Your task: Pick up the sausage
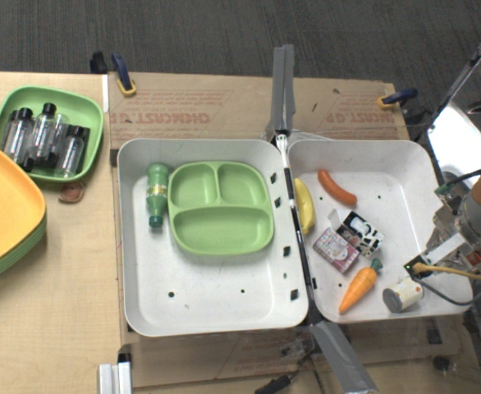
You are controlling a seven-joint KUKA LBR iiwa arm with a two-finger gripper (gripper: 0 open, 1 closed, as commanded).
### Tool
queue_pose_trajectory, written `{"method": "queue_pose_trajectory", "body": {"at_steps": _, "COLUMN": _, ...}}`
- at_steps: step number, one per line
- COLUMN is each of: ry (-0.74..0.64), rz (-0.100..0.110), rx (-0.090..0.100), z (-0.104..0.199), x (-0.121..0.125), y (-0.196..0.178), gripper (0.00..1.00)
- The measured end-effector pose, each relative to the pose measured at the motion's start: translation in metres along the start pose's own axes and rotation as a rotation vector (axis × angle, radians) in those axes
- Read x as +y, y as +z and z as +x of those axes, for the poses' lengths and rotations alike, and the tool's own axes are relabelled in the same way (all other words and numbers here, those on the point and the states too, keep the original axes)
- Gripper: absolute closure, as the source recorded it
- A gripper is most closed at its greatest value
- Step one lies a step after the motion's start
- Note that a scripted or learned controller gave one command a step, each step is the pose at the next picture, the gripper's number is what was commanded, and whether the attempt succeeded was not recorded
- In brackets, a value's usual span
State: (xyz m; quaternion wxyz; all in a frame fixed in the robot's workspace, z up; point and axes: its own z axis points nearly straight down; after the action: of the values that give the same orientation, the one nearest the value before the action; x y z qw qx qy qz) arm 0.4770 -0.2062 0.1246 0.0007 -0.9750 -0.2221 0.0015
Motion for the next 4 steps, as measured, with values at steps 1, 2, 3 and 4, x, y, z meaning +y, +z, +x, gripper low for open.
{"method": "queue_pose_trajectory", "body": {"at_steps": 1, "ry": 0.173, "rz": 0.001, "rx": -0.002, "z": 0.003, "x": 0.019, "y": -0.005, "gripper": 1.00}}
{"method": "queue_pose_trajectory", "body": {"at_steps": 2, "ry": 0.239, "rz": 0.001, "rx": -0.003, "z": 0.049, "x": 0.018, "y": 0.006, "gripper": 1.00}}
{"method": "queue_pose_trajectory", "body": {"at_steps": 3, "ry": 0.095, "rz": 0.005, "rx": 0.001, "z": 0.021, "x": 0.025, "y": 0.033, "gripper": 1.00}}
{"method": "queue_pose_trajectory", "body": {"at_steps": 4, "ry": -0.031, "rz": 0.005, "rx": 0.000, "z": -0.006, "x": 0.013, "y": 0.034, "gripper": 1.00}}
